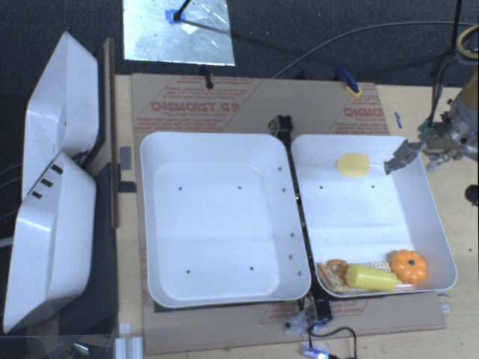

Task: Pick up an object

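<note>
Yellow disc just left of gripper, apart.

a robotics lab: a bench lined with printed cardboard, two white bins clamped side by side, loose cables over dark carpet, a robot arm.

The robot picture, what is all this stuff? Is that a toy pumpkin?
A camera above a bench looks down at two white trays. The left tray has nothing in it that I can see. The right tray holds a pale yellow round piece near the back, and along the front edge a small orange pumpkin, a yellow block and a brownish bit. From the right comes the robot's arm, ending in a pincer above the tray's edge. It is holding nothing yet.
</note>
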